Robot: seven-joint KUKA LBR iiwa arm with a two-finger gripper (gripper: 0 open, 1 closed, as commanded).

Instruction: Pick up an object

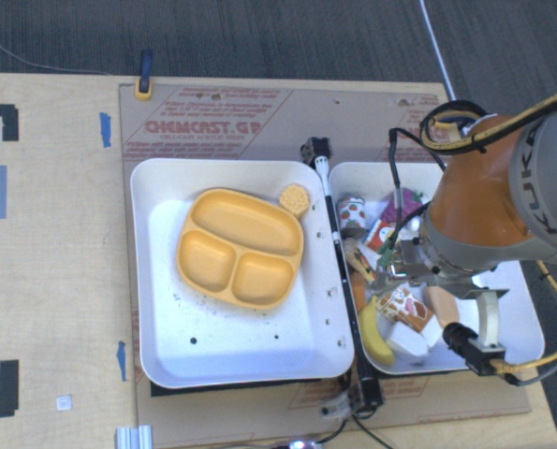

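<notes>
Overall, two bins (156,251), one yellow tray (241,248), one banana (375,337).

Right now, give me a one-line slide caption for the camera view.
Grey-and-orange arm reaches over the cluttered right white bin; a yellow three-compartment plastic plate lies in the left white bin.

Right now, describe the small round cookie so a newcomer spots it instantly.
Look in the left white bin, which holds a yellow divided plate. The cookie sits at that plate's upper right corner, near the bin's far right side. It is a small tan textured disc, far smaller than the plate.
</notes>
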